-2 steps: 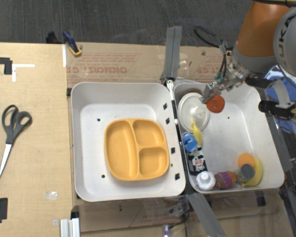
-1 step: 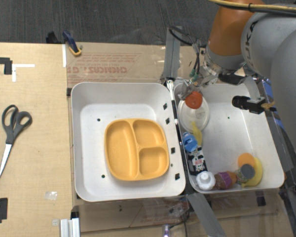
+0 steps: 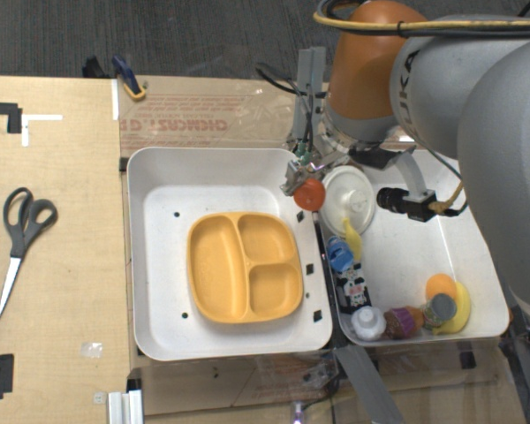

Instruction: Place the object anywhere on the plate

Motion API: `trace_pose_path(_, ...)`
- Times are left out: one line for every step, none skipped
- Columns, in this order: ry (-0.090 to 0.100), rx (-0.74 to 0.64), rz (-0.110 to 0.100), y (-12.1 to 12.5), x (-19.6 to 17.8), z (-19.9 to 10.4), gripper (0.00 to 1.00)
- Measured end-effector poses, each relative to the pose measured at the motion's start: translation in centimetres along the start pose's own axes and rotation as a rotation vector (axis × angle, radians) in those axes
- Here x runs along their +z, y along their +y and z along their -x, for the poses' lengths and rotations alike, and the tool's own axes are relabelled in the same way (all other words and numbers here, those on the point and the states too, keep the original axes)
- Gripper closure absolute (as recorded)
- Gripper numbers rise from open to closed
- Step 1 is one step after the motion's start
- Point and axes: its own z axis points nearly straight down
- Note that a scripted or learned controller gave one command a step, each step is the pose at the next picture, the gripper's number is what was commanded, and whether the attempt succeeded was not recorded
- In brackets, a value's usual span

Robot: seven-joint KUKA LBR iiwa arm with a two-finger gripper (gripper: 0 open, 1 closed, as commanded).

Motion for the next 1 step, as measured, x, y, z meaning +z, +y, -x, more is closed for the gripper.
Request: trace_pose_path(-0.001,-0.313,0.000,0.94,-1.05,-7.22,1.00)
